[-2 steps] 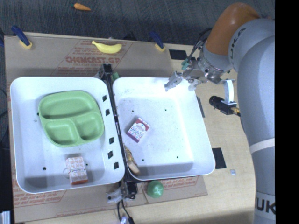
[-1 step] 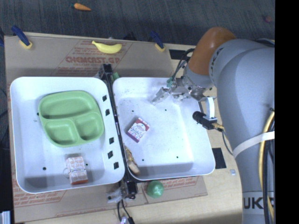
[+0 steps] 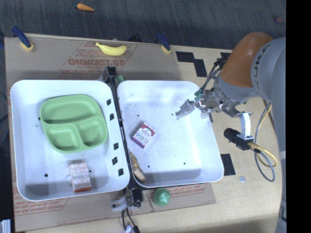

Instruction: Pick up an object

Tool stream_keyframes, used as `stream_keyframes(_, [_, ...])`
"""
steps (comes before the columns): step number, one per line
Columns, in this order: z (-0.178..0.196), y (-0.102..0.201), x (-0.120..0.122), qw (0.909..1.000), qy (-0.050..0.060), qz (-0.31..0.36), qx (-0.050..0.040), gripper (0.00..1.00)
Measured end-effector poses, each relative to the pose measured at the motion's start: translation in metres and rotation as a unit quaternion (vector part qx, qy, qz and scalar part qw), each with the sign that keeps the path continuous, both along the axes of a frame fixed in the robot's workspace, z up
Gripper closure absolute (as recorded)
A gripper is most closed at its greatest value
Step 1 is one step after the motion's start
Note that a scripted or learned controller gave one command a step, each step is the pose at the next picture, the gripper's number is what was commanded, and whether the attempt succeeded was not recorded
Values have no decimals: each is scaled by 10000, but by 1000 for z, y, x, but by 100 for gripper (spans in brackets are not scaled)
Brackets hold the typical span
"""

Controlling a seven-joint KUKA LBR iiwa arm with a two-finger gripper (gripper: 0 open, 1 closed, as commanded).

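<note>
At the far left of the frame, a blue clamp [image 3: 22, 38] sits on the upper left corner of the cardboard sheet [image 3: 77, 62] that lies under both bins. The left bin [image 3: 19, 144] holds a green divided tray [image 3: 74, 123] in its upper middle part, and below that tray, near the bin's lower edge, lies a small packet [image 3: 79, 176] in red and white. Above the left bin, on the cardboard, lies a yellow banana [image 3: 112, 48]; higher up, on the dark floor at the upper left of the frame, lies a small orange carrot [image 3: 85, 7].

The right bin [image 3: 209, 154] touches the left one along a black seam. A small red and white box [image 3: 144, 135] lies left of centre in this bin, flat on the white floor, well apart from the gripper. At the bin's lower left corner a tan, lumpy thing [image 3: 136, 171] rests against the wall. Just below the bin's lower edge, on the cardboard, sits a green ball [image 3: 162, 196]. A second blue clamp [image 3: 164, 42] sits above the right bin.

The gripper [image 3: 185, 109] hangs over the upper right part of the right bin, reaching in from the right of the frame. Its jaws look close together, with nothing between them.
</note>
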State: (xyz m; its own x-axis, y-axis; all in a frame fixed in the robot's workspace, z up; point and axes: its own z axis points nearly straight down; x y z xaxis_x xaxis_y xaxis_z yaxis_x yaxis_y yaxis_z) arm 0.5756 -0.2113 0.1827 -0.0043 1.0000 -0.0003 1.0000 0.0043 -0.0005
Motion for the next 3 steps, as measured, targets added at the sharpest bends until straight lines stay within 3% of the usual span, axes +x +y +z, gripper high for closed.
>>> stream_keyframes(1, [-36,71,-79,10000,26,11,10,0])
stream_keyframes(2, [-78,36,21,10000,9,2,7,0])
stream_keyframes(3, [5,0,46,10000,-12,-3,-3,0])
